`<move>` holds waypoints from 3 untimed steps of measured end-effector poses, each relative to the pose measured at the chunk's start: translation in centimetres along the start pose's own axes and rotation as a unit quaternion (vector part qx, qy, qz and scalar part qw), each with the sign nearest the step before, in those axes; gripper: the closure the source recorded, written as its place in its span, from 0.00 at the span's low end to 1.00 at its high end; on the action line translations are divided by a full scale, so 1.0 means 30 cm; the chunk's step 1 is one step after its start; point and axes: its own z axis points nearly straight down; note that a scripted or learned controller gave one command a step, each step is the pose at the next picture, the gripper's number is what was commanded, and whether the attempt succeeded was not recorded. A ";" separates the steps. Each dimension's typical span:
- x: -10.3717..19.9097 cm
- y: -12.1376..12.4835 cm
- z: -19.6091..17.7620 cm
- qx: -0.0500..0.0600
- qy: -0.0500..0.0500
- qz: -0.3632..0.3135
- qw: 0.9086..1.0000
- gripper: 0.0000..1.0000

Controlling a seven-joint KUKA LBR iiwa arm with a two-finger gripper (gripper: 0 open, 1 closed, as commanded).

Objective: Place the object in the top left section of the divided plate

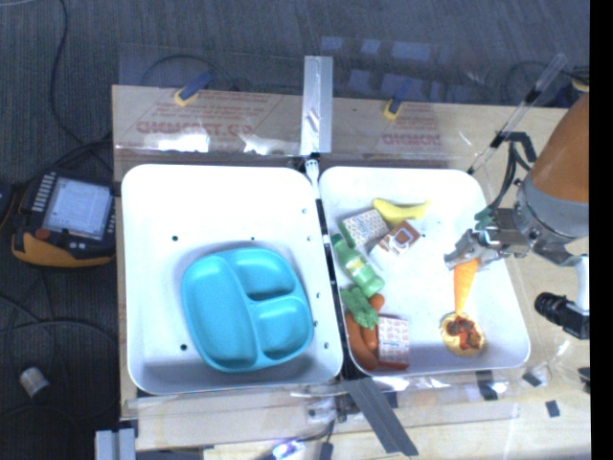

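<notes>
Reaching in from the right edge, the grey arm w/ its orange band (pixel 573 151) hung over the right bin (pixel 498 209), and the gripper (pixel 476 247) sat low above that bin's right half. Couldn't tell whether it was released or clenched; the tip was too small and dark to read. An orange spoon-like utensil (pixel 464 300) lay directly below the gripper, handle end up near the tip, bowl end down toward the bin's front right corner, w/ a reddish-brown lump in the bowl. Contact between gripper and handle: can't tell.

Other items in the right bin, clustered along its left side and centre: a yellow banana (pixel 400 207) near the back, a patterned box (pixel 364 226) just left of and below it, a small brown-and-white pack (pixel 402 240) beside that, a green bottle-like piece (pixel 362 274) lower down, a green leafy toy (pixel 360 305) under it, an orange carrot (pixel 362 341) at the front left, and a red-and-white packet (pixel 393 338) just beside the carrot.

The left bin (pixel 153 218) held the blue divided plate (pixel 215 324), set toward the front and centre, slightly rotated, three sections visible. No object was seen in its sections. Plate and utensil were well apart, in separate bins, w/ the centre divider (pixel 326 257) between them.
</notes>
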 end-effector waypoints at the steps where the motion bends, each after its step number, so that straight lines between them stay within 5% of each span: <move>1: 0.156 -0.083 -0.124 0.000 0.002 0.062 0.998 1.00; 3: 0.560 0.018 0.132 0.003 0.001 0.195 0.981 1.00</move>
